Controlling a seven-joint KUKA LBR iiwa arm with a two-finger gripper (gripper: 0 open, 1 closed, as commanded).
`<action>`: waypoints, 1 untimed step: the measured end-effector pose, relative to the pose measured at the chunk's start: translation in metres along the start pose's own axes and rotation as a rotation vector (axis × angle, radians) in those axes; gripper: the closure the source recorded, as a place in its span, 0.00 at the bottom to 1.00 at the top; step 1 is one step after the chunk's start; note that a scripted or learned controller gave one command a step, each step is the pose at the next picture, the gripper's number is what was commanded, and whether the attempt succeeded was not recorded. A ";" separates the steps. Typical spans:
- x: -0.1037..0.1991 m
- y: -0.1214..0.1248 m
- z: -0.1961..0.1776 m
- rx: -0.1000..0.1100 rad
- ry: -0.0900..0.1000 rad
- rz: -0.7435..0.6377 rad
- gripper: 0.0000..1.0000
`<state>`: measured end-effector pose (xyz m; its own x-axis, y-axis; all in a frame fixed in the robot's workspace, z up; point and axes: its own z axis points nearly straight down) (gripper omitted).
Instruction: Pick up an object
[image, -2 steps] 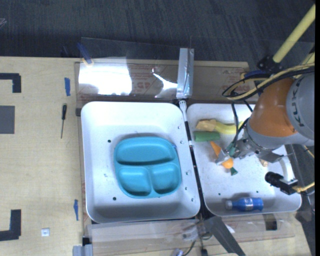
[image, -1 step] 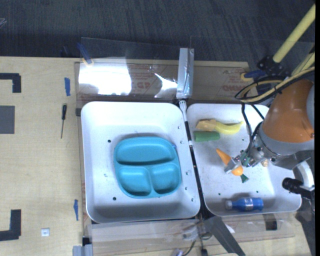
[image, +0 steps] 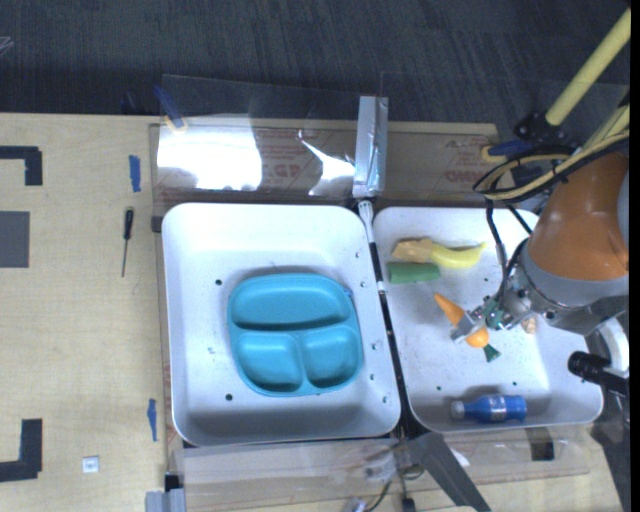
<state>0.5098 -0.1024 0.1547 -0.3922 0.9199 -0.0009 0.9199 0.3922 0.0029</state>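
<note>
- Two white bins are seen side by side: the left bin (image: 190, 300) bears a blue divided plate (image: 293, 332), while the right bin (image: 420, 385) holds the loose things
- In the right bin a yellow banana (image: 450, 254) lies touching a green block (image: 413, 272) near the far wall, an orange carrot-like toy (image: 450, 306) lies at the middle, and a blue bottle (image: 490, 407) lies on its side near the front wall
- The gripper (image: 490, 322) is lowered over the middle of the right bin, just beside the carrot-like toy; a small orange piece (image: 490, 351) is seen just below it
- Whether the fingers are spread or pressed together cannot be told, and nothing is clearly seen between them
- The carrot-like toy is judged light, stiff and smooth, so slipping is likely; hold is best taken across its thicker middle, not its tapered tip
- Open floor is left around the toy on all sides, with the bin walls well apart from it; the bottle and banana are near but not touching it
</note>
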 end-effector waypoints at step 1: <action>0.009 0.068 -0.068 -0.001 -0.001 0.259 1.00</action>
<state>0.5683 -0.0676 0.2232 -0.1438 0.9896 -0.0008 0.9896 0.1438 0.0041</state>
